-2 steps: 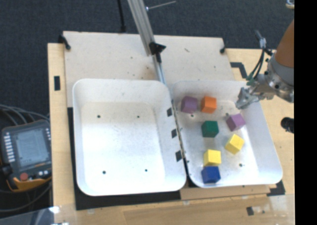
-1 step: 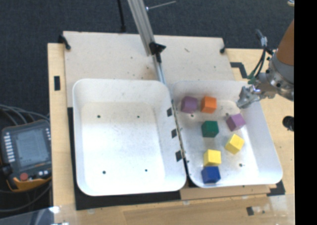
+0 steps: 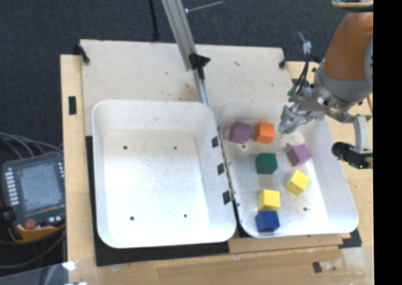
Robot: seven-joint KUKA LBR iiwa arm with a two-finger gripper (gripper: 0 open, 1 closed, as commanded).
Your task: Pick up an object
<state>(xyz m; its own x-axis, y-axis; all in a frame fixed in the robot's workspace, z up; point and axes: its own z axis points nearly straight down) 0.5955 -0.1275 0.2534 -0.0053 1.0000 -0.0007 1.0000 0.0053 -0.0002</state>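
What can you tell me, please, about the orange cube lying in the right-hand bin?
The small orange cube looks like a solid block, plain and matt, lying flat on the floor of the right white bin near its far end. A purple cube sits close on its left, possibly touching it. The gripper hangs just to its right, near it, and the cube is not between the gripper's parts. A green cube lies nearer the camera, apart from it.

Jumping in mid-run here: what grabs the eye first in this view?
The cluster of coloured cubes in the right bin: two purple, an orange cube, a green one, two yellow and a blue cube nearest the front edge. Next comes the arm's orange band at the right, with the gripper low over the bin just right of the orange cube. The left bin sits alongside.
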